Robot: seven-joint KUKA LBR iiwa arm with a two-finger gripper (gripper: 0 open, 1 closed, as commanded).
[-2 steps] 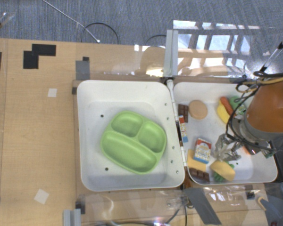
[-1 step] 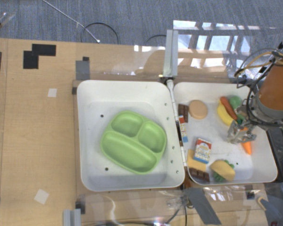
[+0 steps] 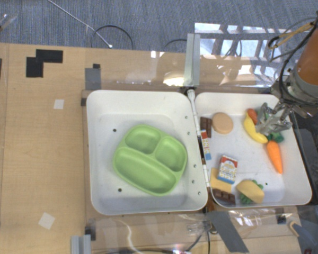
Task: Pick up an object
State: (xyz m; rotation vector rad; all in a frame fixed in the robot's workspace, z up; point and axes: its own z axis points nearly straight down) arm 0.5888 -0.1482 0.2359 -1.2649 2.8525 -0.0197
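— Looking for writing first, we found none we could read: the small carton (image 3: pixel 228 169) in the right bin (image 3: pixel 302 192) carried a red, white and blue printed face, but its lettering was too small for us. The dark bar (image 3: pixel 204 137) lying along that bin's left wall had a red and white label, equally illegible.

— And the count?

— We counted two white bins on the table (image 3: pixel 37 157). The left bin (image 3: pixel 103 110) held one green divided plate (image 3: pixel 150 159) with three compartments. In the right bin we counted one round tan biscuit-like piece (image 3: pixel 222 123), one banana (image 3: pixel 253 131), one carrot (image 3: pixel 275 155), one carton, one yellow wedge (image 3: pixel 220 184) under it, one dark brown piece (image 3: pixel 224 197) and one taco-like toy (image 3: pixel 250 190) with green at its edge. A small orange-red piece (image 3: pixel 252 115) lay just beside the banana's upper end.

— What of the claw?

— We saw the claw (image 3: pixel 269 121) low over the right bin's far right part, just beside the banana and above the carrot's green top. We could not tell how wide it stood, nor whether it touched the banana.
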